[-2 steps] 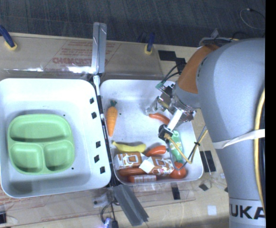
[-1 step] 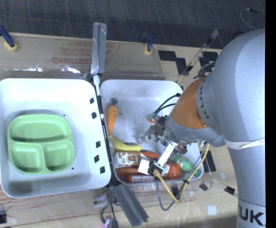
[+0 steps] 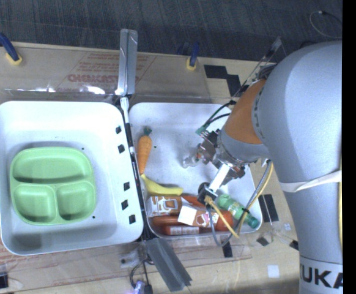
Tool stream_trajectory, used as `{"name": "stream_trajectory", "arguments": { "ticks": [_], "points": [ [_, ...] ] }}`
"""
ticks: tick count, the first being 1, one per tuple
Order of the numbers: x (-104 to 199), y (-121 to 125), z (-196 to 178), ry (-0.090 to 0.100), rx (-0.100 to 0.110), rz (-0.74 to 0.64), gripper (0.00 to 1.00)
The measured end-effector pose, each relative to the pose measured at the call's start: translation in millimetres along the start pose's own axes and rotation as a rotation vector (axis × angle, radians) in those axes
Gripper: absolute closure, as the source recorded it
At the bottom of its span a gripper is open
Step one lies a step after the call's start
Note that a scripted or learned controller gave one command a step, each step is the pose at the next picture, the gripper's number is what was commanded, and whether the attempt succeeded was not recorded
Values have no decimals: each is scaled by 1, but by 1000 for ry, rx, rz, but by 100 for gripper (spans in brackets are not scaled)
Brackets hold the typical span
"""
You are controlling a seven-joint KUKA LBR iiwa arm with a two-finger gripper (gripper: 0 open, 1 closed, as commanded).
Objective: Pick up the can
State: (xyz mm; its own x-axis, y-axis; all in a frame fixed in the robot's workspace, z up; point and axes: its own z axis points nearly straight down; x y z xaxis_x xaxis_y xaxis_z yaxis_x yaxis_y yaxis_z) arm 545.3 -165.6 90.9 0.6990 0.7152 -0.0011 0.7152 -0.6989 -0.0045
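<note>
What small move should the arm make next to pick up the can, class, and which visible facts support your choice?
Probably a short shift toward the near wall of the right bin, then down. The gripper hangs over the pile there: banana, green bottle, cartons. The reddish cylinder at the wall may be the can, though that is hard to tell. The carrot lies clear, and the green tray sits in the left bin.

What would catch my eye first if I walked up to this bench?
Probably the big grey arm with its orange band, reaching in from the right over the right bin. Next, the bright green divided tray lying alone in the left bin. Then the heap at the right bin's near edge: a carrot, a banana and a green bottle.
</note>
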Motion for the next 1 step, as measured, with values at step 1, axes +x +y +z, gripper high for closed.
{"name": "stream_trajectory", "arguments": {
  "ticks": [1],
  "points": [
    [0,-1,-9,-1,4,-5,100]
  ]
}}
